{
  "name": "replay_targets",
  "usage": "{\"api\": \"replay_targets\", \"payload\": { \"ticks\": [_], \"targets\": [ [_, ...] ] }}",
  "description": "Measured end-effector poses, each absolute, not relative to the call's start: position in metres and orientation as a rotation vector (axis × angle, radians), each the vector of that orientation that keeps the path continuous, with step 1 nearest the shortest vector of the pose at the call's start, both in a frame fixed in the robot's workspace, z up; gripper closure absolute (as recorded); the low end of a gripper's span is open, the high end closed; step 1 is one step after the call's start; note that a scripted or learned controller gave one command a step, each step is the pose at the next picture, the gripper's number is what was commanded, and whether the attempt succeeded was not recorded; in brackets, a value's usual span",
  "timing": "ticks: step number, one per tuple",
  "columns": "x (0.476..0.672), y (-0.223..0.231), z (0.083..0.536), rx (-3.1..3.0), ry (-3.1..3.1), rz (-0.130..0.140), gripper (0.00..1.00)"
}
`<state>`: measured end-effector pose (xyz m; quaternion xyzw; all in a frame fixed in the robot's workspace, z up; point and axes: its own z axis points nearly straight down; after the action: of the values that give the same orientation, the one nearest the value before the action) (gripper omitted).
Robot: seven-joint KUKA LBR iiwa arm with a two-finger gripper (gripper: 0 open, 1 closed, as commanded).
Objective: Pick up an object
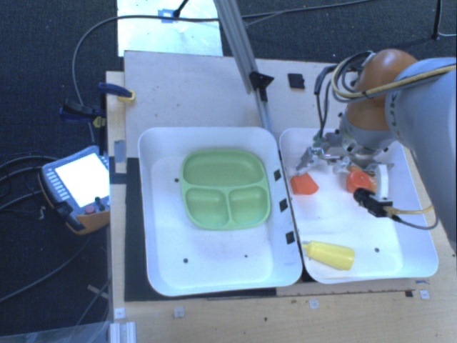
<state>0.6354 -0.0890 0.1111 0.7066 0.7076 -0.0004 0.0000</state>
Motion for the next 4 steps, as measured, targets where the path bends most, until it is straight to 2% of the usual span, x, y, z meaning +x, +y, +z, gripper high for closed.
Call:
{"api": "replay_targets", "payload": {
  "ticks": [1, 2, 3, 4],
  "targets": [
    [0.636, -0.089, 0.084, 2.219, 2.221, 0.001, 0.0],
    [0.638, -0.089, 0.098, 2.216, 2.218, 0.006, 1.0],
    [0.641, -0.09, 0.163, 2.212, 2.222, 0.008, 1.0],
    [0.635, -0.089, 0.225, 2.212, 2.223, 0.007, 1.0]
  ]
}}
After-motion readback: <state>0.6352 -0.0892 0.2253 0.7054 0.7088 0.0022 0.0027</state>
